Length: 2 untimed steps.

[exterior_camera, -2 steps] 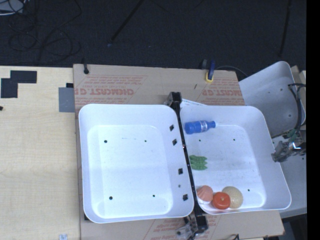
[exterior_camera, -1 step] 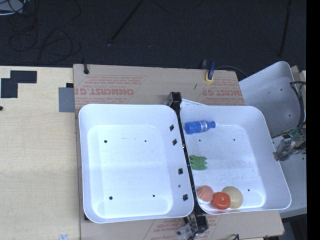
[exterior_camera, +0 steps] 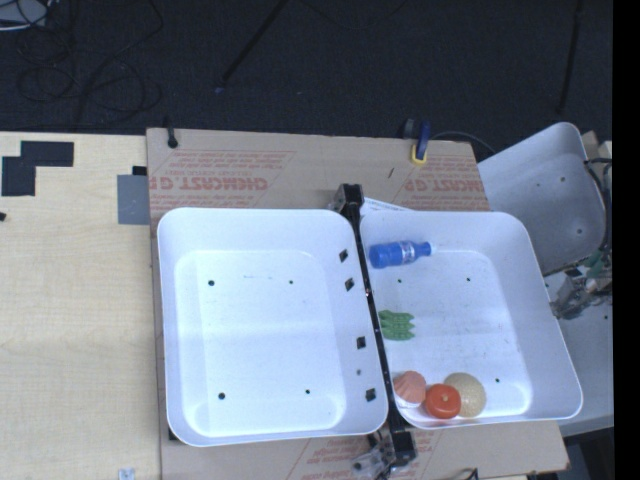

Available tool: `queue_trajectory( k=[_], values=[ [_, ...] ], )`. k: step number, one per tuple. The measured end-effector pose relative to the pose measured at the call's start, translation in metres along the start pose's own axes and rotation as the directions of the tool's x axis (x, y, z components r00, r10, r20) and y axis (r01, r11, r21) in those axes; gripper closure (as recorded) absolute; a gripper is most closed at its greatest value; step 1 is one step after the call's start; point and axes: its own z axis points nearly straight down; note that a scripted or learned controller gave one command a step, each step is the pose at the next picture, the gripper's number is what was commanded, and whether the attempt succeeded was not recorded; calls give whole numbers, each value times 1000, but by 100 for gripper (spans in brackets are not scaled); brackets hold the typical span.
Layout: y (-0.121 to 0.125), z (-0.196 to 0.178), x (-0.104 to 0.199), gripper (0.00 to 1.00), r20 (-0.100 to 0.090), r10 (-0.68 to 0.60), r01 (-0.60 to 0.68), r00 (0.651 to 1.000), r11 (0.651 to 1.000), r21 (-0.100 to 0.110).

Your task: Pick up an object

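White plastic made up both bins, set side by side on a cardboard sheet (exterior_camera: 300, 173) over the bench. All the loose things lay in the right bin (exterior_camera: 540, 308). A blue bottle (exterior_camera: 399, 254) lay on its side near that bin's far left corner, close against the divider (exterior_camera: 365, 303) between the two bins. A small green piece (exterior_camera: 396, 325) sat by the left wall about midway down. In the near left corner three round things were bunched together: a pale pink one (exterior_camera: 408, 386) against the divider, a red one (exterior_camera: 442, 401) touching it, and a cream one (exterior_camera: 466, 392) just behind the red. The left bin (exterior_camera: 180, 328) stood beside it.

Of the arm, a grey-white mass (exterior_camera: 545, 178) stood beyond the right bin's far right corner, with some cabled hardware (exterior_camera: 580, 288) by the right wall; whether the gripper's fingers were apart or together could not be told.

By my reading the pick had not begun: nothing was lifted and the arm was outside the bins. The next move would call for choosing a target and coming down over it. The bottle, lying alone, looked the easier choice; the clustered round things risked being nudged into one another.
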Motion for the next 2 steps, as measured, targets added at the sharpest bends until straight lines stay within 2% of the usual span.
queue_trajectory(
  k=[2],
  values=[
    [0,-18,-1,100,-2,-10,10,1000,1000,4]
  ],
)
